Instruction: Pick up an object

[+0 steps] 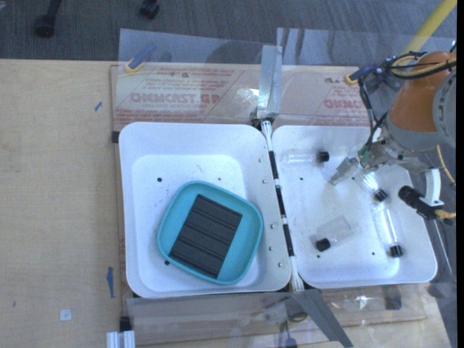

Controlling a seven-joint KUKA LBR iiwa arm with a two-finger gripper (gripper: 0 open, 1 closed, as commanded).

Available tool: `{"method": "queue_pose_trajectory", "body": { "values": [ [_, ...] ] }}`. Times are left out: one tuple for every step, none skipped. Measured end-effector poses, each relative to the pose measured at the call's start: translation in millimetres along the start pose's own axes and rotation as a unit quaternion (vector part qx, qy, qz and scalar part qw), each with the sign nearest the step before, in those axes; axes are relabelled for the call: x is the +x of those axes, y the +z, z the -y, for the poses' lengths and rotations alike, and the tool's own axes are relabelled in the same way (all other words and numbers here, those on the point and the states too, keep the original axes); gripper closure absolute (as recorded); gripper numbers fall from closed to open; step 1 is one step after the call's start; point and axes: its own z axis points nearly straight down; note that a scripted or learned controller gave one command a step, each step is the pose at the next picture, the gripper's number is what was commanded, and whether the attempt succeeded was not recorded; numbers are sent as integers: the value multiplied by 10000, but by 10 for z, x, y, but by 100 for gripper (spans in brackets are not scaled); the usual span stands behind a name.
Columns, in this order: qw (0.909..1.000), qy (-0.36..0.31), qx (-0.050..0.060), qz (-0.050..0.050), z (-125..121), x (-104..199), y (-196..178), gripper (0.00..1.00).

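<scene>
Single fixed camera above the bench, looking down at a slant, both white bins (pixel 138 194) in frame

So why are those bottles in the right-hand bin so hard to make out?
In the camera view, the clear bottles nearly vanish against the glossy white right bin, leaving mainly their black caps; glare streaks the plastic sheet behind the bins; the teal tray reads crisply.

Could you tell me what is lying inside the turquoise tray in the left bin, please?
A dark ribbed rectangular block lies flat in the turquoise tray, tilted to the bin's edges. The tray floor beneath it is covered.
</scene>
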Motion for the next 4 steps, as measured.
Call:
{"method": "queue_pose_trajectory", "body": {
  "values": [
    [9953, -966, 27, -42, 511, -190, -43, 0],
    [9933, -1153, -12, 3, 53, 195, -7, 0],
    [9912, -1325, 27, -23, 737, -147, -97, 0],
    [9843, -1763, 5, -1, -91, -127, -303, 0]
  ]
}}
